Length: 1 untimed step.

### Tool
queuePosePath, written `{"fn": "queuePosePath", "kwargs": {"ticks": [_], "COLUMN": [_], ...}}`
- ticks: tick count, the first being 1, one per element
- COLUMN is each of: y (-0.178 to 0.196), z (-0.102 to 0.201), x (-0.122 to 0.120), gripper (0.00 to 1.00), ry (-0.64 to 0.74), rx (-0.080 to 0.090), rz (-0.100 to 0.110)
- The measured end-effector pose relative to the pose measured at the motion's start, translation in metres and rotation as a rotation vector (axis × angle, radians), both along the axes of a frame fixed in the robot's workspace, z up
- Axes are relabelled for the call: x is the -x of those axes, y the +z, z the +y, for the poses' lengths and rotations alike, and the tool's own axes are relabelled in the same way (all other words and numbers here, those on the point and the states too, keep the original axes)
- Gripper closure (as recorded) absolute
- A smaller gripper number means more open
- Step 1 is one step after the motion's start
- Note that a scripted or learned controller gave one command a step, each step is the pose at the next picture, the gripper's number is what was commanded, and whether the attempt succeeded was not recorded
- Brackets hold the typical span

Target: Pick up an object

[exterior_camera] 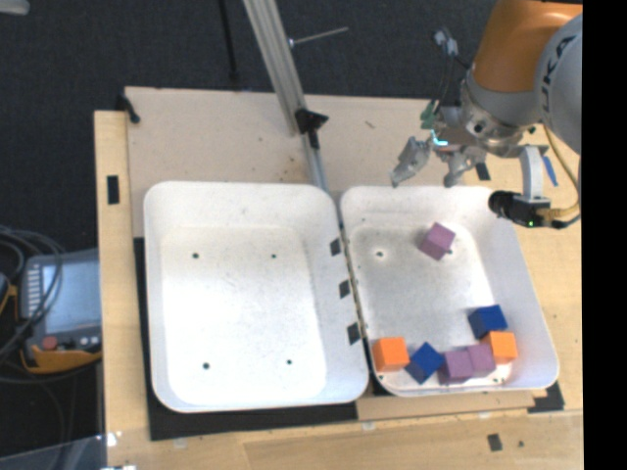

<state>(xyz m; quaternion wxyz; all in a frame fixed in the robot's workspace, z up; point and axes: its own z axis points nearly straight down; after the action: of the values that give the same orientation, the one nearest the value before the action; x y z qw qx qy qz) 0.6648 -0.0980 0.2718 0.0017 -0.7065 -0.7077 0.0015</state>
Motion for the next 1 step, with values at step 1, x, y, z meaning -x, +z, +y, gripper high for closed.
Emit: {"fn": "queuePosePath", "kwargs": {"ticks": [1], "y": [0.0033], "z": [-0.0003], "x": [-0.0007], "gripper": [0.0], "ry": [0.001], "rx": [0.002], "rz": [-0.005]}}
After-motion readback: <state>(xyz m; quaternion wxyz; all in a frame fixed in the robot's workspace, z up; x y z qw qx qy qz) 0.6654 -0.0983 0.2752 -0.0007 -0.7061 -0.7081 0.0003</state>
